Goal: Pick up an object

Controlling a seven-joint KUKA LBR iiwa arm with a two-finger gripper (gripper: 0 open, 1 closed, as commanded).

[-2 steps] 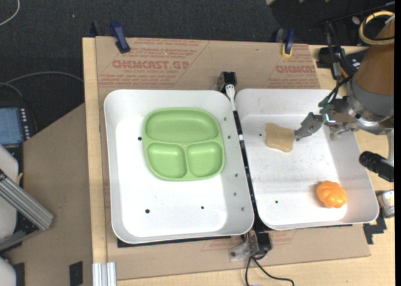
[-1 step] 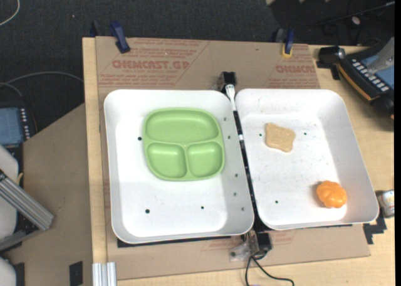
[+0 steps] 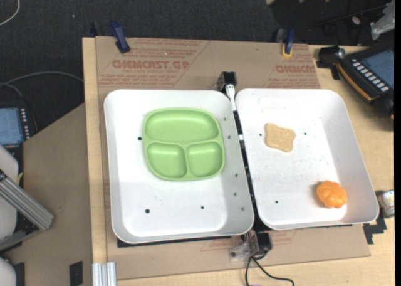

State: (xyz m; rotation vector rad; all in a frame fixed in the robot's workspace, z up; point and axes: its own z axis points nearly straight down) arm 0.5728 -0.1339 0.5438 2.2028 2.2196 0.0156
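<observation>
Two candidates in the right white bin (image 3: 351,134): lumpy orange toy (image 3: 330,194) at its near-right corner, flat tan biscuit-shaped piece (image 3: 279,137) toward the far-left. Orange one lies closest to the arm's entry side. Left white bin (image 3: 119,172) holds a green divided plastic tray (image 3: 184,143). Finger state: cannot tell.

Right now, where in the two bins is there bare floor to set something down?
Right bin: a wide bare stretch between the tan piece at the far side and the orange object in the near right corner, plus the whole near left part. Left bin: the green divided tray crowds the middle; a bare strip runs along the near edge, and a narrower one on the left.
</observation>
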